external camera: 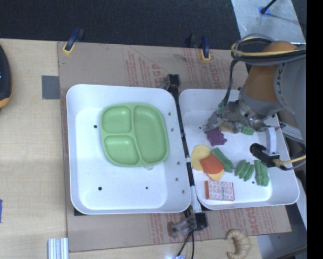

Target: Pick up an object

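Camera view, slant from above. Desk (26,144) carried two white bins side by side. Left bin (86,190) held one green divided plate (134,134), near centre. Right bin (196,109) held the loose items.

Arm (264,80) reached in from the right, over the right bin's far half. End effector (220,122) sat low above the bin floor, just beside a purple piece (216,138), on that piece's far side. Apart or together: could not tell from this angle. Nothing seen clamped in it.

Step in hand, as judged: the approach, with no pick made yet. The purple piece looked the nearest candidate. The next move would call for centring over it, then a straight descent and a close.

Other items in the right bin:
- yellow piece (200,154) and red piece (212,165), touching, by the inner wall
- green pod (222,158), against the red piece
- two more green pods (244,170) (261,174), toward the outer side
- patterned red card (219,190), flat, near the front rim

Edges and room: the purple piece lay apart from the walls, with bare floor toward the inner wall and the far rim. The yellow piece lay near it on the front side, so a drift that way risked a nudge. The front half was crowded.
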Tool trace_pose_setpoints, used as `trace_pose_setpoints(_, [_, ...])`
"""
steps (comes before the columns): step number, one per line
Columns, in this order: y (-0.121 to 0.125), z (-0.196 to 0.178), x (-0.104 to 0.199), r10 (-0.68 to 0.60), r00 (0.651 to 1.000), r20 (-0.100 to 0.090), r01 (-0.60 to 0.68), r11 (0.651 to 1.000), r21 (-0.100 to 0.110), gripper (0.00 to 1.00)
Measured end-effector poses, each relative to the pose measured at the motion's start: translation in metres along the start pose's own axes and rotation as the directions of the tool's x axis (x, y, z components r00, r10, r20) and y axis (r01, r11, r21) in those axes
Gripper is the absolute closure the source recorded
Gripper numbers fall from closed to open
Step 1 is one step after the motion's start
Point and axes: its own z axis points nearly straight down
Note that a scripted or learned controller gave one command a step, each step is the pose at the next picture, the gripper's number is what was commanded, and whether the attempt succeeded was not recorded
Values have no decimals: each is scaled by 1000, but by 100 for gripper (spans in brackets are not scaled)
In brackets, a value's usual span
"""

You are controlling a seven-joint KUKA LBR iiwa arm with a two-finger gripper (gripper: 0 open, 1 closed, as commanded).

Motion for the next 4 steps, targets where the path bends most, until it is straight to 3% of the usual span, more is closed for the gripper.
trace_pose_setpoints(1, [-32, -2, 19, -1, 1000, 1, 1, 1000, 1, 0])
trace_pose_setpoints(2, [-30, -14, 16, 0, 1000, 3, 0, 1000, 0, 100])
trace_pose_setpoints(3, [-30, -13, 16, -1, 1000, 4, 1, 1000, 1, 0])
trace_pose_setpoints(4, [26, 0, 29, -5, 1000, -1, 5, 1000, 0, 0])
